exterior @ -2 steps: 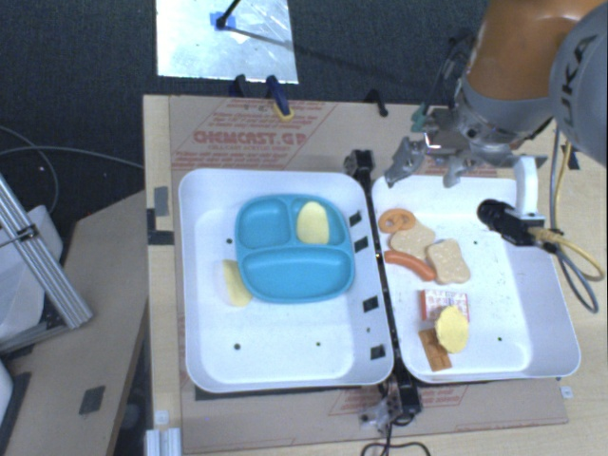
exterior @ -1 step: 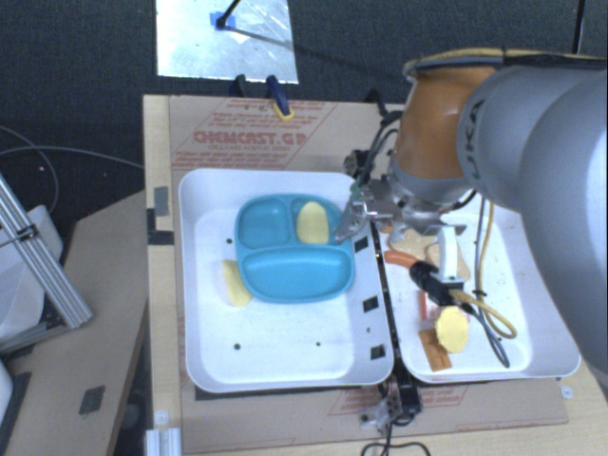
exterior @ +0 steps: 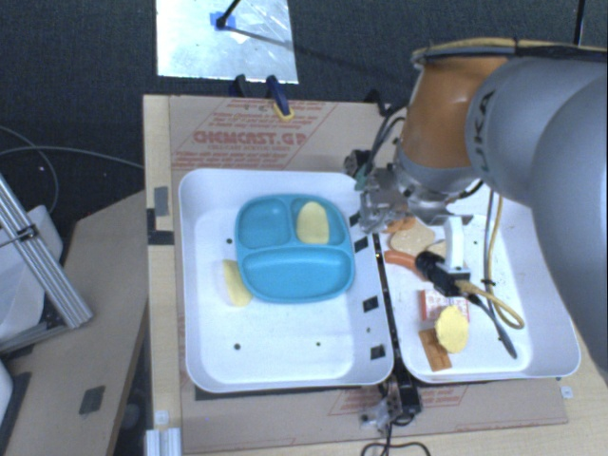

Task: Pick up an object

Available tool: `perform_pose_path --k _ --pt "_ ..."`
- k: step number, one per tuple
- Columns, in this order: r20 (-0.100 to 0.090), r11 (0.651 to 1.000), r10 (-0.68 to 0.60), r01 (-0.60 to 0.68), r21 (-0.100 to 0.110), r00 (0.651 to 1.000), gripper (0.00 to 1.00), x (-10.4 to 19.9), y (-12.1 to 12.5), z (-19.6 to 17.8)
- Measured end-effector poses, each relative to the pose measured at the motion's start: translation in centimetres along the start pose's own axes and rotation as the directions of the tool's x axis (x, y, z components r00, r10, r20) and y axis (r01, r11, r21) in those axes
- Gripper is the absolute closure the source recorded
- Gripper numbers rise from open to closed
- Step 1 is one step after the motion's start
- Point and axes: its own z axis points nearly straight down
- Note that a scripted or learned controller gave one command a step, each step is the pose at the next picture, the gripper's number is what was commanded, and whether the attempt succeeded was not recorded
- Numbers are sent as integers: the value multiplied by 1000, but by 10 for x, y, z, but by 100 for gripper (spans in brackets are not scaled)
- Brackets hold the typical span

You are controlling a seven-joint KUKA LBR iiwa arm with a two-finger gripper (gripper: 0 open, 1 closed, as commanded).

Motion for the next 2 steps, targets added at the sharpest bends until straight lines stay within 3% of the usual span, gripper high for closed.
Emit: perform_pose_path --k 1,2 --pt "0 1000 1 -1 -1 1000 100 -13 -65 -114" --pt "-2 1000 -6 6 -5 1000 100 63 -48 -158"
